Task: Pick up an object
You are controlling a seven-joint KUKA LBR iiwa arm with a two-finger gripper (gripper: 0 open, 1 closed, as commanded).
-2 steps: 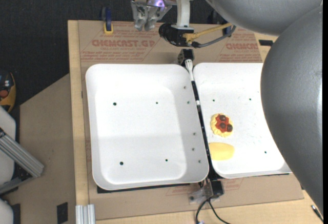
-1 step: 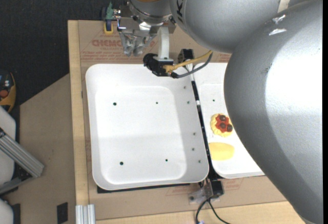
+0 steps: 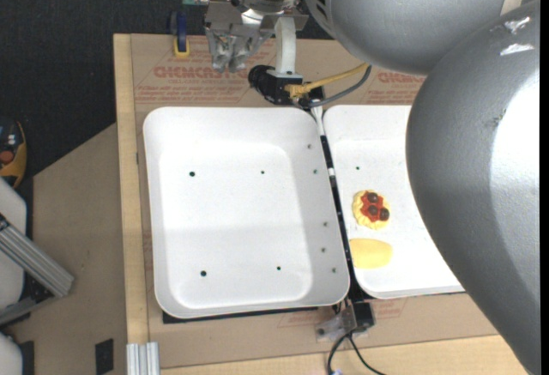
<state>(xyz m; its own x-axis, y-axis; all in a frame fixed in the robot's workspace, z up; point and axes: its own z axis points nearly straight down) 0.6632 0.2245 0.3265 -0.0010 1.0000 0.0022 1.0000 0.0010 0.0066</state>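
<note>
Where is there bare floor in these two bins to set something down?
The left bin offers open floor from wall to wall. In the right bin, the yellow piece and the red-topped piece crowd the strip beside the divider; bare floor lies above them, and the arm covers the remainder.

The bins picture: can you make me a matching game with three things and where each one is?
Things:
1. gripper
2. yellow piece with red and dark spots
3. plain yellow piece

Places:
A. right bin, nearer the front edge
B. above the bench's far edge, beyond the left bin
C. right bin, just behind the other yellow thing

Pairs: 1-B, 2-C, 3-A
</note>
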